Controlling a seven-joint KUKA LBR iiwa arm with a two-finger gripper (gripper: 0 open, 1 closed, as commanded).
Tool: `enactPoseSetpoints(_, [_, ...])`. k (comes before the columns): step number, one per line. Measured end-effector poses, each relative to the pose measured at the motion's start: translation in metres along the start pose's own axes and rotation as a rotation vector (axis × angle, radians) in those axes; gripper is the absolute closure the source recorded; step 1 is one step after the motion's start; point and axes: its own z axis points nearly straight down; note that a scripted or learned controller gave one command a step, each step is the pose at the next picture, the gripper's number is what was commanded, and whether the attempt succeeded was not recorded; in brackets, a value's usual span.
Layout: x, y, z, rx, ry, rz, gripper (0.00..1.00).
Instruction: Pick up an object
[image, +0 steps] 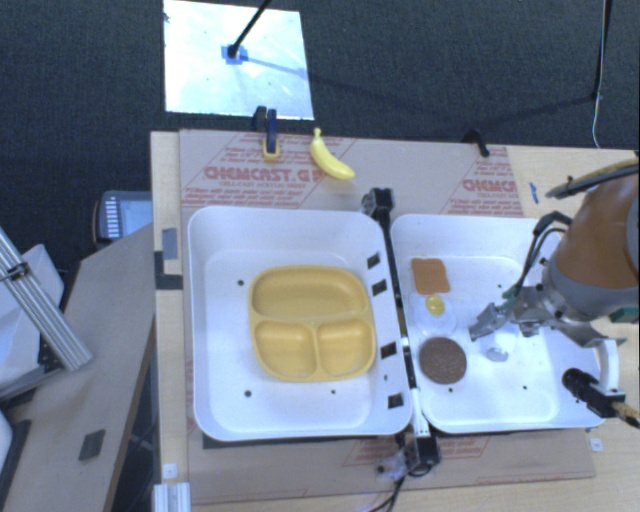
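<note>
lying in the right bin (560, 405), a brown round disc (442, 360) sits near the divider, with a small yellow piece (435, 305) and an orange-brown square (430, 275) behind it. the left bin (215, 300) holds a yellow 3-part tray (305, 322). a banana (330, 160) lies on the table (420, 165). the hand (492, 328) hovers just right of the disc; how far open, i cannot tell.

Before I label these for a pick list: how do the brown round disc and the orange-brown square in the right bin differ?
The round disc is dark brown and circular; the square piece is lighter orange-brown with straight edges. The disc lies nearer the camera, the square farther back, with a small yellow item between them. The disc looks slightly larger. Both lie flat in the right bin, near its left wall.
</note>
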Motion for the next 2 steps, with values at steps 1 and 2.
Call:
enactPoseSetpoints(1, [-0.0055,0.0033,0.0398,-0.015,-0.011,0.005,0.00])
enactPoseSetpoints(2, [-0.0004,0.0019,0.0324,-0.008,-0.003,0.000,1.00])
